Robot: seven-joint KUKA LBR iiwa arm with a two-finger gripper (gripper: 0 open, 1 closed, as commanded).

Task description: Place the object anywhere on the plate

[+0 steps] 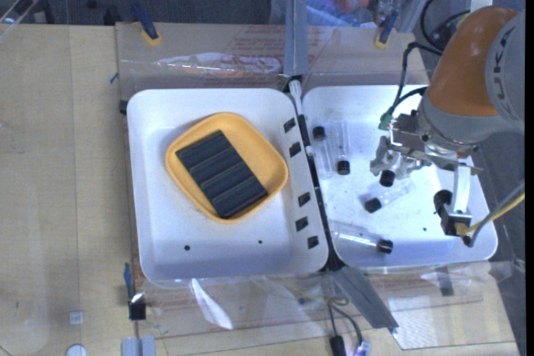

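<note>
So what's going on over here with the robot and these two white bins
A grey KUKA arm with an orange band reaches in from the right, its gripper hanging over the right white bin, where several small clear tubes with black caps lie scattered. In the left white bin sits a square yellow plate carrying a dark ribbed rectangular block. From this angle it is unclear whether the gripper has picked anything up.

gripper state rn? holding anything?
Gripper: cannot be told. It sits over the right bin among the clear tubes; nothing visibly held. The dark ridged object lies on the yellow plate.
</note>
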